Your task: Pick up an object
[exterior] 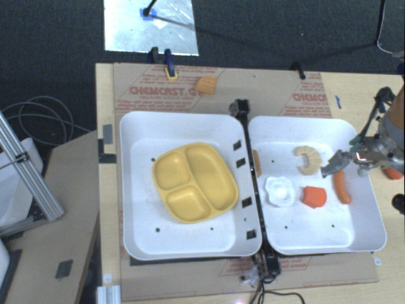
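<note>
The board [190, 87] under the bins is showing red print, "CHEMCAST", legible at the left rear; a second red print at the right rear is only partly readable. A small tan block [206, 85] is sitting on the board behind the left bin, near a blue-and-yellow clamp [169, 64].

The left bin [136, 189] is holding a yellow tray [195, 182] with three compartments, lying flat and turned at a slant.

The right bin [361, 230] is holding four pieces. A tan half-ring [309, 159] is lying near the rear, its opening facing the front of the bin. A white cup [279, 191] is sitting just left of centre. An orange chunk [314, 197] is lying just beside it on the right, the two close but apart. An orange sausage [342, 187] is lying near the right wall, its long axis running roughly front to rear, the near end tilting slightly right.

The arm [393, 132] is reaching in from the right edge. The gripper [336, 163] is hanging over the right bin, between the half-ring and the sausage, with the rear end of the sausage just beneath its tip. One dark finger is pointing left and down; I cannot tell whether the gripper is spread or closed. Nothing is visibly sitting between the fingers.
</note>
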